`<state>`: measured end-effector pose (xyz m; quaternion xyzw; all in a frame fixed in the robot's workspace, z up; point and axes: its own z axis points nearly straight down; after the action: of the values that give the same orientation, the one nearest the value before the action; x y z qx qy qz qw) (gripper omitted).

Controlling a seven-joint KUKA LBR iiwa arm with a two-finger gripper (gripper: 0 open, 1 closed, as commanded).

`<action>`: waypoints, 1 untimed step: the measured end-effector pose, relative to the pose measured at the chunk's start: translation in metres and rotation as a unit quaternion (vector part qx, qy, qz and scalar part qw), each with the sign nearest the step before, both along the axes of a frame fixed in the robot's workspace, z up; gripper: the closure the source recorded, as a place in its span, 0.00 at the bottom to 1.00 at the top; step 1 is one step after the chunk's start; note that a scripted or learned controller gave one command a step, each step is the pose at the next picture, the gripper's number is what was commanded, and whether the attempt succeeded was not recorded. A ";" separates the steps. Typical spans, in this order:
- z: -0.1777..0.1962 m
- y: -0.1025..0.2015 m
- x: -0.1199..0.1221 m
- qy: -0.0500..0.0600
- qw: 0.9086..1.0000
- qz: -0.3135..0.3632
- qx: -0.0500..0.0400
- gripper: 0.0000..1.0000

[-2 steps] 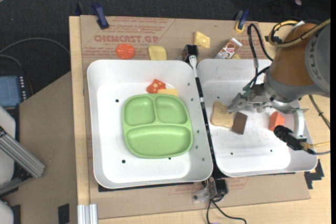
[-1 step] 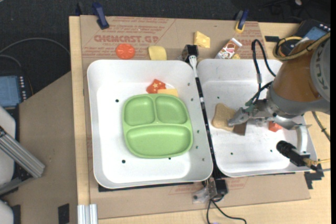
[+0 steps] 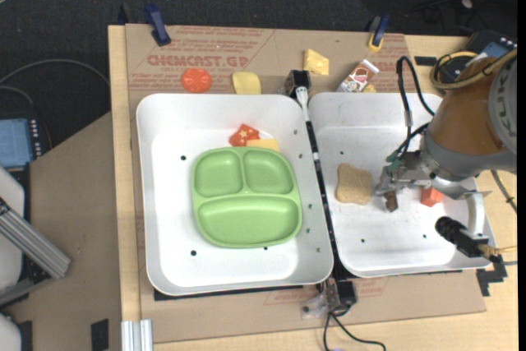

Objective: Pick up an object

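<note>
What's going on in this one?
The arm reaches in from the right, its gripper low in the right bin, just right of a tan slice of toy bread. Nothing is visibly held. A small orange-red piece sits beside the wrist. In the left bin lie a green divided plate and, by its far edge, a red toy and a yellow one.
</note>
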<state>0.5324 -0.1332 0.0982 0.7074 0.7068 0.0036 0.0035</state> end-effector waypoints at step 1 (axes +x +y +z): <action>0.121 -0.032 -0.032 -0.001 1.000 -0.001 -0.003 1.00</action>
<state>0.5009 -0.1651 0.2187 0.7082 0.7059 0.0022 0.0063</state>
